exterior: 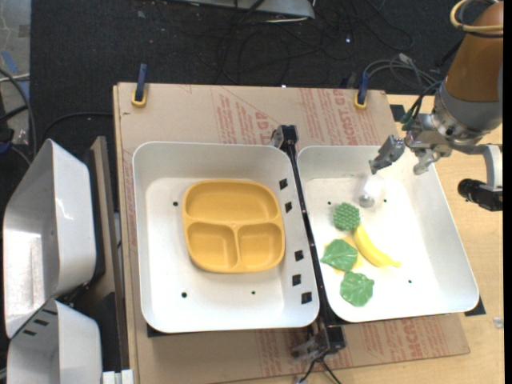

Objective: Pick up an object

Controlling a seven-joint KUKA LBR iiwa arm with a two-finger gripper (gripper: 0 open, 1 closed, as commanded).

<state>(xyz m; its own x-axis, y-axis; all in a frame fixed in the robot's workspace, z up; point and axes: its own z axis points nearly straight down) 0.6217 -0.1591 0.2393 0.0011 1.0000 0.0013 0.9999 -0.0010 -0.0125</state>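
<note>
Gripper point(404, 157): fingers spread apart, nothing between, over right bin's point(448, 214) far edge.
Right bin: banana point(373, 249), green pieces point(346, 216).
Left bin point(152, 214): yellow tray point(234, 224).

Yellow tray point(234, 225) in left bin point(152, 174); banana point(372, 248) in right bin point(448, 238)

Arm reaching in from the right, fingers spread.
The grey KUKA arm with its orange band point(478, 42) angles down and leftward from the upper right; its two-finger gripper point(406, 158) hangs with the fingers point(387, 154) parted and nothing between them.
</note>
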